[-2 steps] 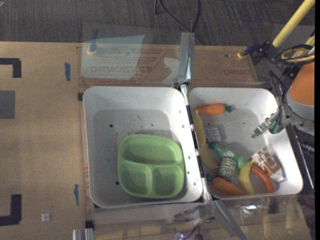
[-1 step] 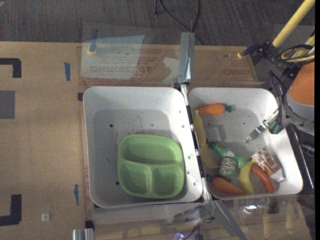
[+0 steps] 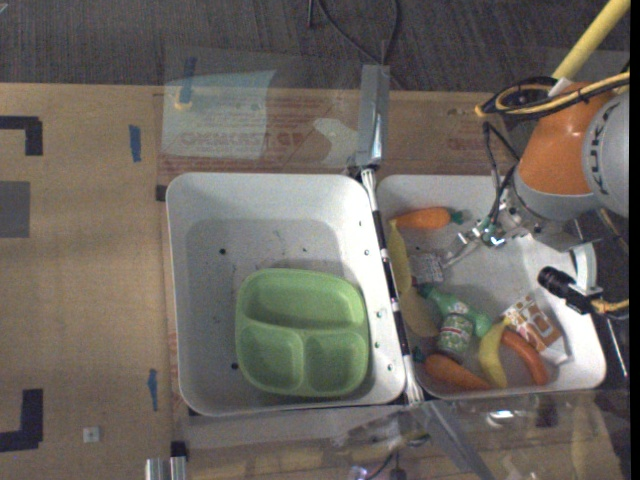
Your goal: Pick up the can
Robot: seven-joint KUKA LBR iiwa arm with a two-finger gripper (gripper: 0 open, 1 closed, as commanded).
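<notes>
The can [image 3: 455, 336], small with a dark label and a green top, stands near the front of the right bin [image 3: 590, 368]. My gripper [image 3: 430, 267] reaches in from the right and hangs low over the bin's left middle, behind the can and a short way from it. Nothing shows in its grasp. The arm's orange band [image 3: 555, 153] is over the bin's back right corner.
Around the can lie a carrot [image 3: 455, 373], a banana [image 3: 492, 354], a red sausage [image 3: 526, 356] and a small packet [image 3: 530, 320]. Another carrot [image 3: 425, 218] lies at the back, and a yellow strip [image 3: 400, 268] runs along the left wall. The left bin [image 3: 200, 218] holds a green divided plate [image 3: 302, 331].
</notes>
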